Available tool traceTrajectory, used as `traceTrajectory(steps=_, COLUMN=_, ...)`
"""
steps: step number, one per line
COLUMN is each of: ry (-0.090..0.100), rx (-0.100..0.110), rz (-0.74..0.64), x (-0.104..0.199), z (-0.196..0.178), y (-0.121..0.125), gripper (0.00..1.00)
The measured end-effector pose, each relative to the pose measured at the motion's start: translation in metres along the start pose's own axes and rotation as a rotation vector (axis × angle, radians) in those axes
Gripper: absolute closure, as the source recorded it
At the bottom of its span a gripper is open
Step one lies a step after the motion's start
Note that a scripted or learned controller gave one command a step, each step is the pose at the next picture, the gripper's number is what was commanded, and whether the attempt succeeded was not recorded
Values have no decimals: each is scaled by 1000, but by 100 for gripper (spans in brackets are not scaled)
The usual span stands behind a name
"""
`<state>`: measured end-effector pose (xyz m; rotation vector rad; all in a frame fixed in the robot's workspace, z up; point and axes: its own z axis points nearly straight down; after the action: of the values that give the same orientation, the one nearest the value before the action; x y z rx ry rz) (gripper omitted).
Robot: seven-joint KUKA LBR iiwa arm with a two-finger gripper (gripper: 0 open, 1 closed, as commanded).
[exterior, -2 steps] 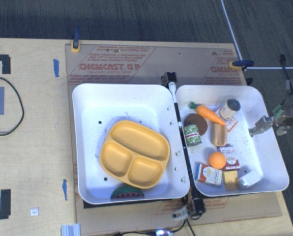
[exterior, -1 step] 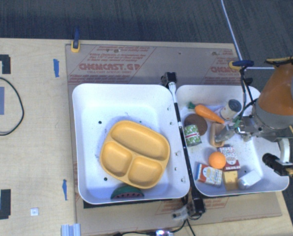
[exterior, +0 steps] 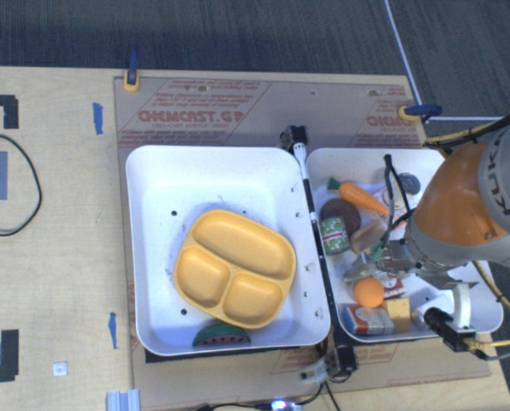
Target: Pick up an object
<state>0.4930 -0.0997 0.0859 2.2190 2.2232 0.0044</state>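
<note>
Since the tool [exterior: 383, 259] is lowered into the crowded right bin [exterior: 491, 315] near the table's right edge, its opening cannot be told; a clean pick is best made on the orange ball [exterior: 370, 293], kept clear of the carrot [exterior: 363, 198] and box [exterior: 368, 319]

Arm [exterior: 473, 204]: fat rounded link, grey casing on the right with partial dark lettering, wide glossy orange band [exterior: 456, 197] just above the wrist. Wrist section under the band is grey, cylindrical. Black cable [exterior: 394, 191] loops off the band's left side and runs toward the jaws. Gripper [exterior: 376, 262] body dark, metallic, small; finger detail too cluttered to make out.
</note>
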Motion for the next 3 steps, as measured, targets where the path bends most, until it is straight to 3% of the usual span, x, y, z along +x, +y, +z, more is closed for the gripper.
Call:
traceTrajectory(steps=1, ry=-3, rx=-7, rz=2, x=-1, z=-11, y=2, gripper=100)
traceTrajectory(steps=2, ry=-3, rx=-7, rz=2, x=-1, z=-11, y=2, gripper=0)
traceTrajectory(steps=3, ry=-3, rx=-4, rz=2, x=6, z=0, y=-12, gripper=0)
